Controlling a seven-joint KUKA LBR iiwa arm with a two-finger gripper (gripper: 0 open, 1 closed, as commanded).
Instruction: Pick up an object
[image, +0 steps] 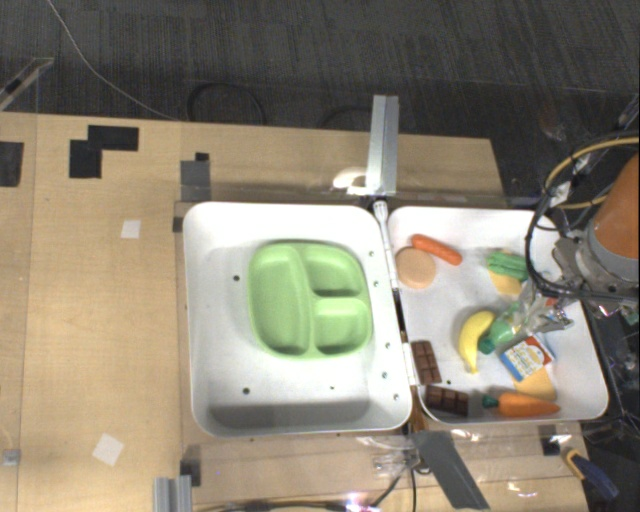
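Starting at the left with the left bin (200, 300): holds just a green tray (305, 298), lying flat in the middle with its cups facing up, maybe so it can catch things dropped in. Moving across the metal post (385, 140) into the right bin (600, 400), where all the toys wait to be picked. Near the wall, a round bun (416, 268) just beside a carrot (437, 249), both lying loose with room around them. Lower down, two chocolate bars (426, 362) pushed close to the wall and the corner, so likely hard to get at. Next, a banana (474, 338), curved and lying on its side, touching a green toy (497, 335). Looks like the thing to pick is this green toy or the little box (524, 357) next to it, since the claw (528, 318) hangs right over that bunch. Cannot tell if the claw is spread or pressed together, or pinching anything; too blurry and see-through there. Packed tight, that pile, so likely easy to bump the banana by mistake. At the bottom edge, a second carrot (527, 405) beside a yellow wedge (540, 385). Last, at the far right, the grey arm (610, 240), bending in over the rim to reach down from above.
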